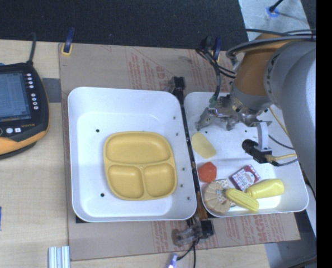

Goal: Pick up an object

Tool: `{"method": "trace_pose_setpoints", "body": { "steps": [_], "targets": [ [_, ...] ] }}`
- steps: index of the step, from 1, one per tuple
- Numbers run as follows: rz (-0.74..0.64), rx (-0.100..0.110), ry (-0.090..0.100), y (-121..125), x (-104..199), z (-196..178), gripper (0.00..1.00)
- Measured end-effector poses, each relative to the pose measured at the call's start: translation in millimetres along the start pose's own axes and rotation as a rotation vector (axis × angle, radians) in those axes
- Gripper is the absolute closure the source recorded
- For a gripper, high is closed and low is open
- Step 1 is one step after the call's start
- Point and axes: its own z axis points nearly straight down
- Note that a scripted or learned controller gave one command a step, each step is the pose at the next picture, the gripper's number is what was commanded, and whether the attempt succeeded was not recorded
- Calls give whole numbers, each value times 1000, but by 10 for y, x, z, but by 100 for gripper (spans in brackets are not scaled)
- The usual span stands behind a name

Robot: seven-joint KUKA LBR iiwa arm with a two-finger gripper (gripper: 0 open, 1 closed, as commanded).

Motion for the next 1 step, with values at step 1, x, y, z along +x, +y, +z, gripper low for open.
{"method": "trace_pose_setpoints", "body": {
  "steps": [1],
  "targets": [
    [3, -1, -1, 192, -673, -618, 0]
  ]
}}
